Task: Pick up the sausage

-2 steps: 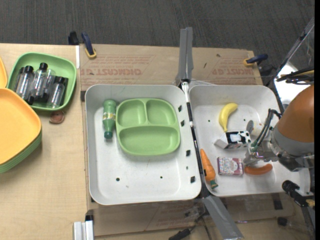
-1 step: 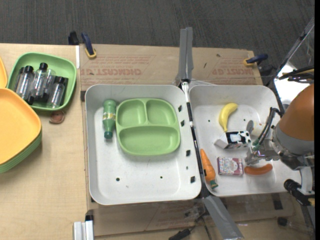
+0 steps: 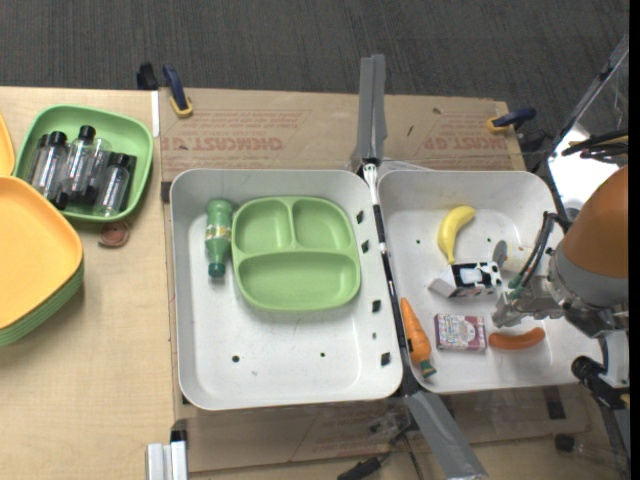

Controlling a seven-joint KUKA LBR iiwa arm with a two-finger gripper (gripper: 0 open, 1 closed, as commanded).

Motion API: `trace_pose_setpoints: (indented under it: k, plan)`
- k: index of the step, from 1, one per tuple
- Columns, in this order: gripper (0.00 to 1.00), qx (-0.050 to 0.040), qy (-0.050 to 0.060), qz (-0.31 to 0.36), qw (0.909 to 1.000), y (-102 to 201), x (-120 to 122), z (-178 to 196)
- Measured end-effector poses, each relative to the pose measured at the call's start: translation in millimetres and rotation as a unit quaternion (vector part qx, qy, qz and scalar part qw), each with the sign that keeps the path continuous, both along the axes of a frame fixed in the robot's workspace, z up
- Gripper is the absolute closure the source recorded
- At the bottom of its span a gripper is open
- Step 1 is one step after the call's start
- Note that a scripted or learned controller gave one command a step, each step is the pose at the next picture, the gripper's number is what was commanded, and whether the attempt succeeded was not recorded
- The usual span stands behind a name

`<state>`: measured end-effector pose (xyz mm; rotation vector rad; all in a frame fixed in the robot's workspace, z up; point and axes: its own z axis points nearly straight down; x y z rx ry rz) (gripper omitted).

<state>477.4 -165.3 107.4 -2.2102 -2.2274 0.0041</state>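
Sausage: lies flat near the right bin front, beside the pink packet.
Gripper: hovers just above it, lined up to descend; finger spread impossible to tell.

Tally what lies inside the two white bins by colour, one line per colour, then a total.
Green: 2, the divided plastic plate and the small bottle
Yellow: 1, the banana
Orange: 1, the carrot
Red: 1, the sausage
Pink: 1, the small packet
Black-and-white: 1, the small toy
Total: 7
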Motion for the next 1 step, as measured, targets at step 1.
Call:
trace_pose_setpoints:
  k: [1]
  plan:
    - [1.0,-0.0009,-0.001,-0.113,0.9935,-36.2,-0.9,-16.7]
